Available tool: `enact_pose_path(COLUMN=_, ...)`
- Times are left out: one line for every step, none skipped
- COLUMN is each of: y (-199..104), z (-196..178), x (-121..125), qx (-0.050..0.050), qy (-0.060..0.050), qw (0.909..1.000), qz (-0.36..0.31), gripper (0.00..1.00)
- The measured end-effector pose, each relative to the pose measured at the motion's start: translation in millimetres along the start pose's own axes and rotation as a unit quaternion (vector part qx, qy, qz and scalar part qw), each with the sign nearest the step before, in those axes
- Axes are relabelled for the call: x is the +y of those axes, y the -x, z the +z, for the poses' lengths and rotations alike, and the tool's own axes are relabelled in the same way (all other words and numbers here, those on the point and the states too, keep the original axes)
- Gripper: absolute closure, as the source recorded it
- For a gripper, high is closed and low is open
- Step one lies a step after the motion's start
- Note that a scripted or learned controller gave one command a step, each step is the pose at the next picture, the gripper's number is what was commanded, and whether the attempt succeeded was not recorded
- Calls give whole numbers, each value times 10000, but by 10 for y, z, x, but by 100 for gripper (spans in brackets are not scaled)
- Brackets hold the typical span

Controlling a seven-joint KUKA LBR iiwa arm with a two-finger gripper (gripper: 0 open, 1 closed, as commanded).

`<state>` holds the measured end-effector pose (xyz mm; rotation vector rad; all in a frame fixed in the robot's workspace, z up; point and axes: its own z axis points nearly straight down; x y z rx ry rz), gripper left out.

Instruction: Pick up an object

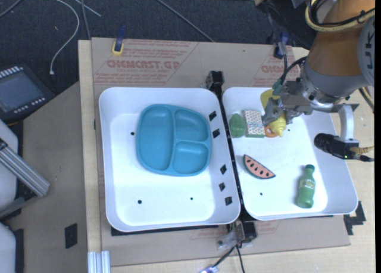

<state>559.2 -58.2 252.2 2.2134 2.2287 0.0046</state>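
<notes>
While the pincer (275, 117) is parked over a yellow toy (275, 126), grip can't be told, watermelon slice (258, 167) nearby, right bin (333, 203).

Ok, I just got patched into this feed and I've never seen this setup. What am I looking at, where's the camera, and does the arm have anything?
You have one camera, fixed above the bench and looking down at a slant. The grey and orange shape at upper right is a robot arm; it reaches in from the right, and its grasping tool hangs low over the back of the right bin.

Two shallow white bins sit side by side. The left bin holds a blue divided plate. The right bin holds a green piece and a small speckled block close together, a yellow toy right under the tool, a watermelon slice and a green bottle lying nearer the front.

The tool is right at the yellow toy, but from this angle I cannot tell whether it has hold of it.
</notes>
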Motion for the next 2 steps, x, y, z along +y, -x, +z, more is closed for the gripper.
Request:
enact_pose_path(y=-515, z=-45, x=185, qx=1, qy=0, qw=10000, qz=1, gripper=100)
enact_pose_path(y=-1003, z=93, x=229, qx=2, qy=-28, qw=10000, qz=7, gripper=100)
